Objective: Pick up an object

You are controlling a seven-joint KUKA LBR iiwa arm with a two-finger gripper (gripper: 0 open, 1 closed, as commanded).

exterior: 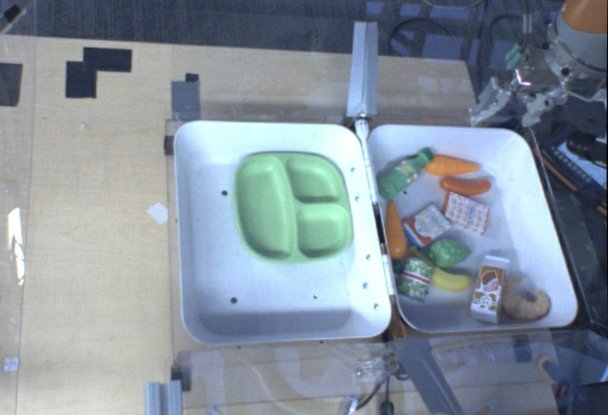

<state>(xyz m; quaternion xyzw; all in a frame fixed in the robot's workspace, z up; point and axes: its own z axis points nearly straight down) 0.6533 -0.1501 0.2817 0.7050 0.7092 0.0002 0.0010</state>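
The right bin (541, 204) holds several toy foods. Among them are a carrot (452, 164), a red sausage (465, 184), a green bottle (403, 175), a red-and-white packet (466, 212), a green leafy piece (448, 252), a yellow banana (450, 281), a small can (415, 277), a juice carton (488, 290) and a brown ring-shaped roll (526, 304). My gripper (516, 105) hangs above the bench just beyond the right bin's far edge, under the orange wrist band. Its fingers stand apart with nothing between them.
The left bin (204, 242) bears a green divided plate (292, 204). A metal post (361, 71) rises at the far end of the seam between the bins. Cables and dark gear crowd the area right of the right bin.
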